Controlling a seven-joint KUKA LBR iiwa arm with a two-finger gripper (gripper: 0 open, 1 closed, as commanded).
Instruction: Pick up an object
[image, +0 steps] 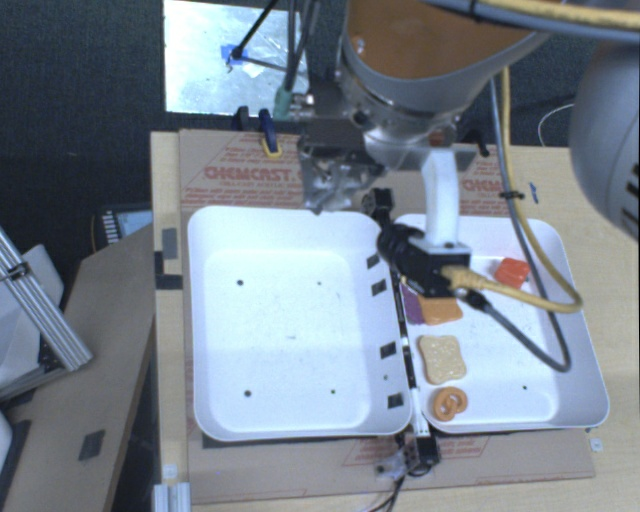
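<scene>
- Since the pincer (338, 192) hung above the far rim of the left bin (225, 300), well apart from every candidate, I judged the first need was a traverse to the right bin (560, 330), where all the pickable things lay.
- I could not tell whether the pincer was apart or together; its end was a blur of metal from my camera.
- My choice would have been the red-orange block (512, 270). It sat alone towards the far side, looked rigid and chunky, and offered side faces to squeeze.
- The bread slice (441, 358) and the pretzel (449, 403) lay flat near the shared wall. Such thin, low shapes seemed likely to slip a closing grip, so I would have come straight down and low.
- A tan-orange piece (441, 311) lay against a purple piece (411, 306); a grab there risked taking both.
- Both bins looked like smooth white plastic, shallow, with rounded corners. The tabletop (165, 200) beneath seemed pale wood under printed cardboard (240, 172).
</scene>
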